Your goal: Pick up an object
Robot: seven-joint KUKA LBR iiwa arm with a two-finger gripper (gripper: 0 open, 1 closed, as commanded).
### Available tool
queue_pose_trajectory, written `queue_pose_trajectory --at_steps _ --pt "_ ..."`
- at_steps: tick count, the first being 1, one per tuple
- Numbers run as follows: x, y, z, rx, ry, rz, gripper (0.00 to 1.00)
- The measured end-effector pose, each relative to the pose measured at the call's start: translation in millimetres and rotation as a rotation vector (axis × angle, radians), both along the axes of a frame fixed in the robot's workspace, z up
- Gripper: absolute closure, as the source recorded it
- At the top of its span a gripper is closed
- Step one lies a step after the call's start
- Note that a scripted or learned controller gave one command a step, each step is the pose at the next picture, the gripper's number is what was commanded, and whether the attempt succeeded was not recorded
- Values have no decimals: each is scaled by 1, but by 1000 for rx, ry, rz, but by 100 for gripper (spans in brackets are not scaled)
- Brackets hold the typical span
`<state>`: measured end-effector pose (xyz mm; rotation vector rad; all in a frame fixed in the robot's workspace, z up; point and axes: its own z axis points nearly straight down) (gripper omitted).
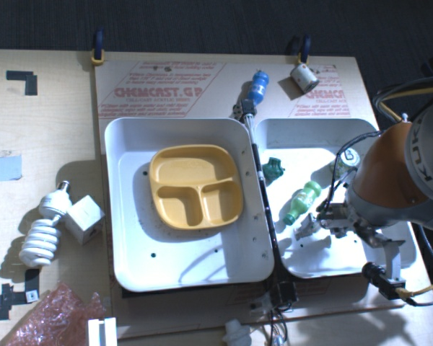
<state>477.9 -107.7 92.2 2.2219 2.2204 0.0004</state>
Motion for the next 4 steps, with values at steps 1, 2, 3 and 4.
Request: queue_pose_trajectory --at_steps 1,2,3,4 --pt "0 -18 0 0 0 -1 0" --pt "32 -2 23 0 -1 2 0" --pt "33 -2 33 -1 -1 5 100" --pt "37 -82 156 -2 -1 2 100"
